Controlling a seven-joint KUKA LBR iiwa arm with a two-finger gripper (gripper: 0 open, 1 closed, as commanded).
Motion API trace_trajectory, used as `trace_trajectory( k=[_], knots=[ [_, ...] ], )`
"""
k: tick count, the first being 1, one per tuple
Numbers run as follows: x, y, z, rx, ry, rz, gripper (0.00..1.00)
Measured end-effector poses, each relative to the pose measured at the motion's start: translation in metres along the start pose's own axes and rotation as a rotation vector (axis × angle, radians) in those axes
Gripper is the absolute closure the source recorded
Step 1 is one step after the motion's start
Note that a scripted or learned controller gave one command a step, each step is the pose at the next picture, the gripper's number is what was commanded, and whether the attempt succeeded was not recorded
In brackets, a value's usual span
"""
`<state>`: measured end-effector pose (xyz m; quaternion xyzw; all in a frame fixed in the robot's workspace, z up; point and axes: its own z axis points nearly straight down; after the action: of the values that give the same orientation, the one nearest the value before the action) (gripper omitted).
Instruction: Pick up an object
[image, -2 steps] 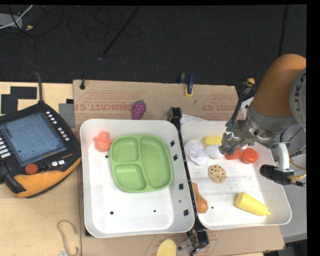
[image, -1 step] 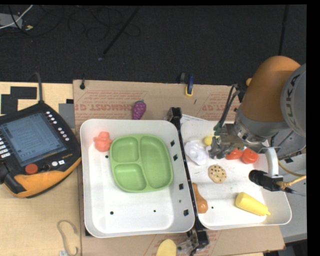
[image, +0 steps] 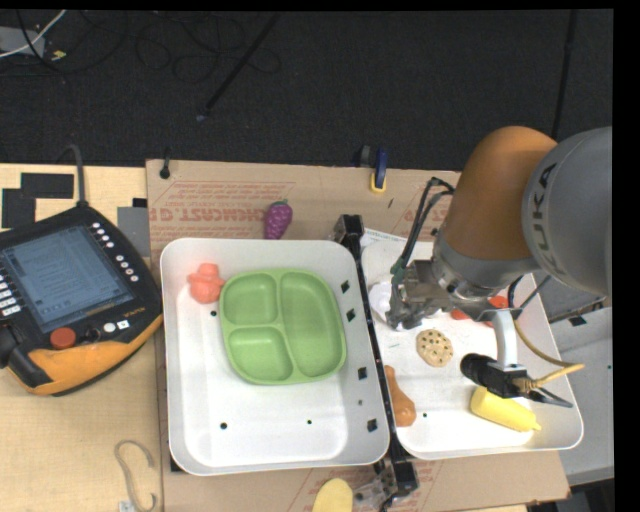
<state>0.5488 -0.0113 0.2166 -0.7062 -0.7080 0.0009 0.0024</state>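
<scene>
The pincer (image: 404, 312), dark metal under the grey arm (image: 585, 215) with its glossy orange band, hangs low over the upper left part of the right bin (image: 450, 437). Whether it stands wide or narrow cannot be told from this slanted view.

Just beside it on the view's left lies a small white lump (image: 379, 296), smooth and rounded, partly hidden by it. Just below the pincer and a little to the view's right lies the biscuit (image: 434, 347), the nearest clearly seen thing for picking. It is a flat round disc, pale tan, matt, dotted with dark specks, and it rests flat on the bin floor, apart from the pincer.

Further below the pincer, against the bin's left wall, lies a smooth orange-brown piece (image: 399, 400), narrow at the top and bulbous at its lower end. Down to the view's right, well apart from the pincer, a yellow oblong piece (image: 505, 410) lies near the bin's lower rim.

To the view's left of the pincer, the left bin (image: 260, 425) holds a light green plate (image: 283, 327) with rounded corners and three compartments. Beyond the plate is a salmon-pink lump (image: 205, 283).

Up and to the left of the pincer, outside the bins on brown cardboard (image: 220, 200), lies a knobbly purple bunch of grapes (image: 278, 218). Farthest left rests a control pendant (image: 70, 290) with a grey screen and an orange grip.
</scene>
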Motion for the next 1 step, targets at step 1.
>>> trace_trajectory(
  k=[1],
  knots=[
    [-0.0024,0.0016,-0.0211,-0.004,-0.002,0.003,1.0]
  ],
)
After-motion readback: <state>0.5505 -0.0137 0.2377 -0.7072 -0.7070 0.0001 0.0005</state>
